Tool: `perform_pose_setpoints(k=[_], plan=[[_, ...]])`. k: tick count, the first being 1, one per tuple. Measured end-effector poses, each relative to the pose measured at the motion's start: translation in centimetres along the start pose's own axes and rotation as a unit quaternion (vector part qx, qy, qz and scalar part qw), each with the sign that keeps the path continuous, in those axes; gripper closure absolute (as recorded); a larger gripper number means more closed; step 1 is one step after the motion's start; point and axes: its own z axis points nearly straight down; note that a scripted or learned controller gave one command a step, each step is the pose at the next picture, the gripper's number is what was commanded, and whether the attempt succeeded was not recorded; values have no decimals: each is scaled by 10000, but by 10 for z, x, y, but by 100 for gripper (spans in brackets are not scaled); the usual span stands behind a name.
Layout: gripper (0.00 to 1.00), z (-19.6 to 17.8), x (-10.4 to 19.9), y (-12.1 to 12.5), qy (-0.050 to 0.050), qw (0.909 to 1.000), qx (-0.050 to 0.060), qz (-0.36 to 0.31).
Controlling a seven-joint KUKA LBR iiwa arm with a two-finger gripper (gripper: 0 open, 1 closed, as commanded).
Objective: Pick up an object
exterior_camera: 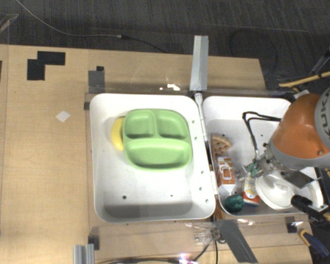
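Wooden bench under me, two white bins side by side; left bin holds a green divided tray near its far edge, a yellow thing peeking out at the tray's left; I'm down in the right bin, orange band over its right half; my gripper sits low near the near edge, and whether it's clenched or released I cannot tell; a small bottle lies just beside it toward the near edge, a dark green lump in the near-left corner, a printed packet along the left wall, long axis running far to near; the bottle looks nearest, a short drop away.
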Motion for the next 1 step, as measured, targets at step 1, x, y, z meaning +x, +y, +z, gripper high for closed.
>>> perform_pose_setpoints(k=[1], plan=[[0, -1, -2, -1, -23, 10000, -1, 13]])
